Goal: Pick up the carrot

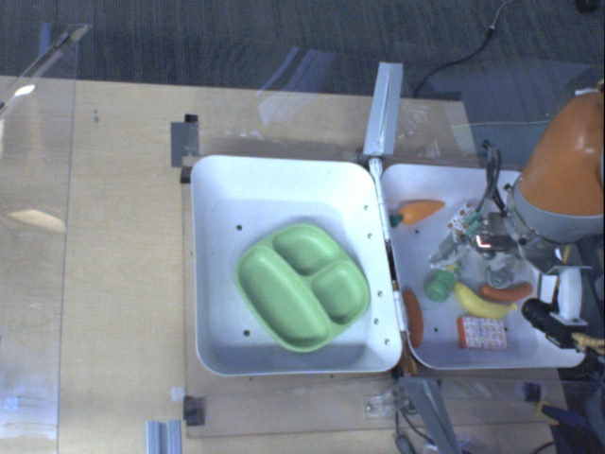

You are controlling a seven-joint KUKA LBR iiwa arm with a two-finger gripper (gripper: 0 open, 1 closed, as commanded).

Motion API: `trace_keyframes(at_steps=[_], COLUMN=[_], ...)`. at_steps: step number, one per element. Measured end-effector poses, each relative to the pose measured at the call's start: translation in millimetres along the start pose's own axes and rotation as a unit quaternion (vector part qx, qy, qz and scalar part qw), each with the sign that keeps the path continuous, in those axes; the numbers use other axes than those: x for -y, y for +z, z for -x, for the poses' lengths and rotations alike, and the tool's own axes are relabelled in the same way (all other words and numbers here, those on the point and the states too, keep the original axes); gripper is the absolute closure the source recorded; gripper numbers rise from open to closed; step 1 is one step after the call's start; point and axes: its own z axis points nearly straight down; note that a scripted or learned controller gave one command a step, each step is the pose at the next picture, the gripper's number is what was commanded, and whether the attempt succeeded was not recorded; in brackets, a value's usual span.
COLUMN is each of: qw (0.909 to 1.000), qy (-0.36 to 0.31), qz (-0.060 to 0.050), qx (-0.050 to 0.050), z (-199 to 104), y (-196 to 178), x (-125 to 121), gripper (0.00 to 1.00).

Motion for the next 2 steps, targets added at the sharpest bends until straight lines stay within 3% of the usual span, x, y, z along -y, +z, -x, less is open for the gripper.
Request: trace_keyframes(at_steps=[1, 2], qw=[0.9934, 0.9965], qy=[-0.114, -0.084], qz=[0.003, 0.0], qx=[0.001, 0.0], z=[56, 42], y=[-50, 57], x=[-60, -105], gripper=[0.0, 0.0])
